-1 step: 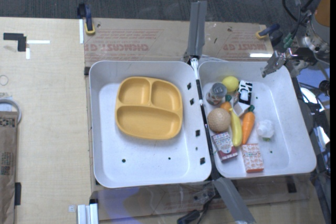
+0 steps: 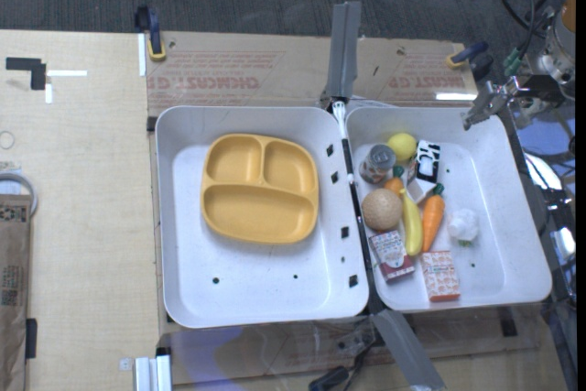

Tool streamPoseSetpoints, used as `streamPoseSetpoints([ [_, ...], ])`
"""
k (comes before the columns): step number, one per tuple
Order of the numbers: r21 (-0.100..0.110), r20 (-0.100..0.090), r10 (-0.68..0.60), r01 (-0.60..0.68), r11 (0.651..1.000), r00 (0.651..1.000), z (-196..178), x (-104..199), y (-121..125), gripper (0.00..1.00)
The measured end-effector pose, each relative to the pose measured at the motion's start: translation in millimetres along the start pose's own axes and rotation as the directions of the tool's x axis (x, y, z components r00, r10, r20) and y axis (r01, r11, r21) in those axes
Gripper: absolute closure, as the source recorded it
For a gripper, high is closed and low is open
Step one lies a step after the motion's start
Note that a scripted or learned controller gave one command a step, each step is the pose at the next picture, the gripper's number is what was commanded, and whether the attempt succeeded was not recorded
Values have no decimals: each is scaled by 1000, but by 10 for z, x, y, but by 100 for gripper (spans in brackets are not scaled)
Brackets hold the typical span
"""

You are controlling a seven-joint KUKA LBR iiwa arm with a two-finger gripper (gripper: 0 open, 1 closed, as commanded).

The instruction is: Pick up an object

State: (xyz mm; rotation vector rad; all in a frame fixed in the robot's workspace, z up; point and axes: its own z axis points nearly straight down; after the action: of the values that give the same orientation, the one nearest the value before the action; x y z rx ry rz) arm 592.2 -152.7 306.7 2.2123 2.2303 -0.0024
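The right bin (image 2: 513, 288) holds a jumble of objects. A yellow lemon (image 2: 401, 145) lies at the back beside a black and white item (image 2: 427, 162) and a small grey jar (image 2: 378, 164). In front of them are a brown ball (image 2: 383, 209), a banana (image 2: 411, 222) and a carrot (image 2: 432, 217). A white crumpled piece (image 2: 463, 224) sits to the right. Two small red cartons (image 2: 391, 254) (image 2: 441, 276) lie nearest the front. My gripper (image 2: 482, 105) hangs over the bin's back right corner, apart from all the objects, with nothing seen in it.
The left bin (image 2: 183, 288) bears a yellow divided plate (image 2: 261, 188). A grey divider post (image 2: 343, 50) rises between the bins at the back. Cardboard (image 2: 238, 69) lies behind the bins. Cables (image 2: 522, 0) trail along the arm at the right edge.
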Motion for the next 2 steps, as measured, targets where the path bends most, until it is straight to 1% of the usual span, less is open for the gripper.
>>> streamPoseSetpoints([
  [1,2,-1,-245,245,970,970,919,457,111,0],
  [2,0,-2,-445,445,895,895,1425,293,-749,0],
])
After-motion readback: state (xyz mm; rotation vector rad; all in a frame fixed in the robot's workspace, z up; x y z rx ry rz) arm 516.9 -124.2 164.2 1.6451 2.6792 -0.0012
